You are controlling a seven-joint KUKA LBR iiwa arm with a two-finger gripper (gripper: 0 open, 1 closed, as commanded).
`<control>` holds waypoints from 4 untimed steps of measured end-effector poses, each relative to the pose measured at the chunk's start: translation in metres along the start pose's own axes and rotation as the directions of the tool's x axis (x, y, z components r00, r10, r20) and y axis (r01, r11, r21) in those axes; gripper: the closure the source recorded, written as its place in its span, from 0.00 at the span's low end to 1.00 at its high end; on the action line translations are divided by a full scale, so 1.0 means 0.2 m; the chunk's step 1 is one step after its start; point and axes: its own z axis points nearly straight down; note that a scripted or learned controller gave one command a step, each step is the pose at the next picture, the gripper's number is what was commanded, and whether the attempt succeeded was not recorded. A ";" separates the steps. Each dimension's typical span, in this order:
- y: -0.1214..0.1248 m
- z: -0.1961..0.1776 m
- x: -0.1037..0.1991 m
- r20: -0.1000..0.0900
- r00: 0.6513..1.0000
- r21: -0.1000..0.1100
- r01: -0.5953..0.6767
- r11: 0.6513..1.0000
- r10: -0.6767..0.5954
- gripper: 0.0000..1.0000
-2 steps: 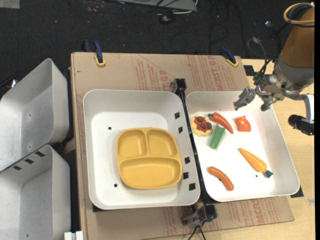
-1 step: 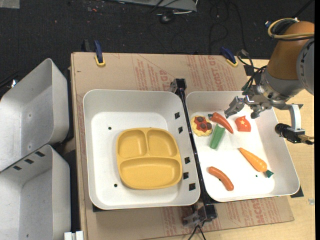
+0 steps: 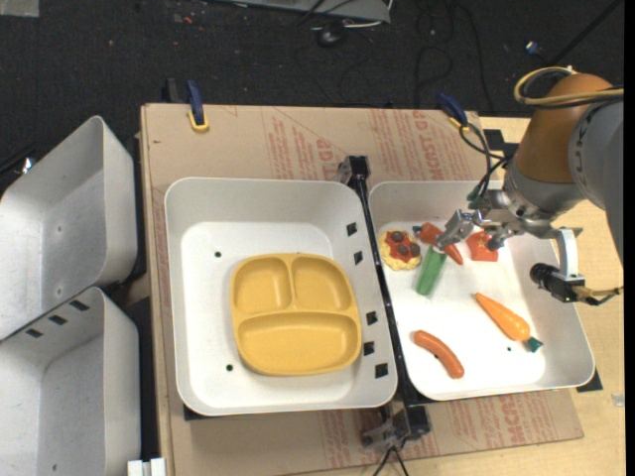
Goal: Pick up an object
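Camera view, from the left: the left bin (image 3: 189, 266) on the counter (image 3: 268, 137) holds a yellow divided plate (image 3: 295, 313). In the right bin (image 3: 566, 360) lie a small pizza toy (image 3: 400, 250), a green cylinder (image 3: 431, 273), a sausage (image 3: 439, 353), a carrot (image 3: 504, 317) and some red pieces (image 3: 483, 246). The gripper (image 3: 466, 228) hangs low over the bin's upper part, just above the red pieces and the green cylinder's top end; nothing visibly sits between its fingers, and whether they are apart or together cannot be told. This looks like the approach step. Next it needs a clean descent onto a single item, since these lie crowded together.
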 end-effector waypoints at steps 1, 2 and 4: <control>0.02 0.06 -0.02 0.008 1.000 -0.012 0.000 1.000 0.000 0.00; 0.03 -0.01 -0.02 0.013 1.000 -0.024 0.001 1.000 -0.001 1.00; 0.01 -0.65 -0.03 0.003 1.000 -0.012 0.004 1.000 -0.004 1.00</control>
